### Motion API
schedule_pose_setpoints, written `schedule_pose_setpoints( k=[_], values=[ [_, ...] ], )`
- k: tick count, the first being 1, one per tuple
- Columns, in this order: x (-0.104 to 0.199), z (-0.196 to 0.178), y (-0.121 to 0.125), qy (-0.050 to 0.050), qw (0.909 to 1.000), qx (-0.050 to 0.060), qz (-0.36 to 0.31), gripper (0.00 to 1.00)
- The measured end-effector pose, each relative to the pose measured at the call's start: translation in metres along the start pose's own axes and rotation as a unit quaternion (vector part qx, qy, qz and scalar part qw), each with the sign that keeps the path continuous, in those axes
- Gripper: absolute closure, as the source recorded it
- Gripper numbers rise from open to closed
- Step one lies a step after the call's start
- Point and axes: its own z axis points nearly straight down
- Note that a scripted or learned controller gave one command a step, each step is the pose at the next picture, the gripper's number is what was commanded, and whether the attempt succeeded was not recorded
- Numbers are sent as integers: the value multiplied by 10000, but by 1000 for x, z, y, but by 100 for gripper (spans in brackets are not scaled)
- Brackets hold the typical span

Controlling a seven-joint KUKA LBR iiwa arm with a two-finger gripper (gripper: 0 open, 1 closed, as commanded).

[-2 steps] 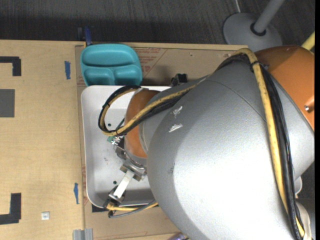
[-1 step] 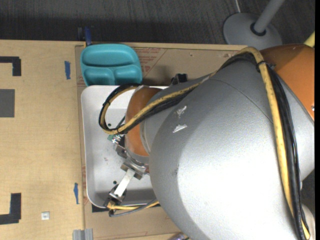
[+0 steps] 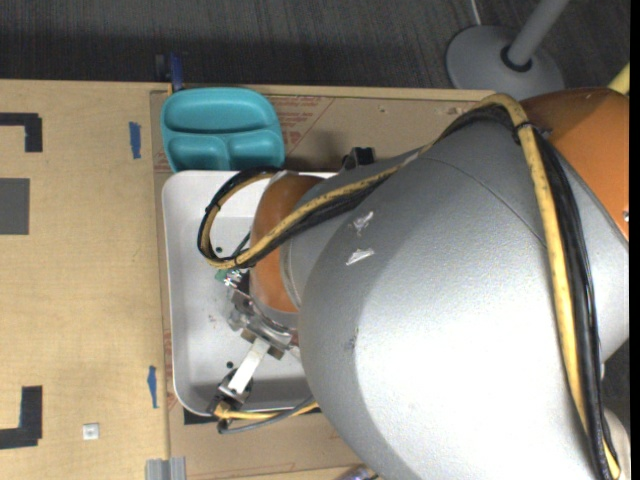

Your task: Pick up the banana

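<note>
The pincer [image 3: 243,328] hangs low inside the white bin [image 3: 185,268], presumably reaching for the banana, which I judge lies hidden to its right beneath the arm [image 3: 450,298]; whether the pincer is apart or together I cannot tell.

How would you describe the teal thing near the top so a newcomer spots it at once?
Find the white bin that the big grey arm half covers. At the bin's far edge, towards the top of the view, lies a teal plastic piece with rounded corners and two moulded hollows. Its teal colour sets it apart: its neighbours are white, grey, brown or orange.
</note>
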Motion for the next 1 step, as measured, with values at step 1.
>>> schedule_pose_setpoints(
  k=[1],
  values=[
    [-1, -33, -1, -17, 9974, 12, 717, 0]
  ],
)
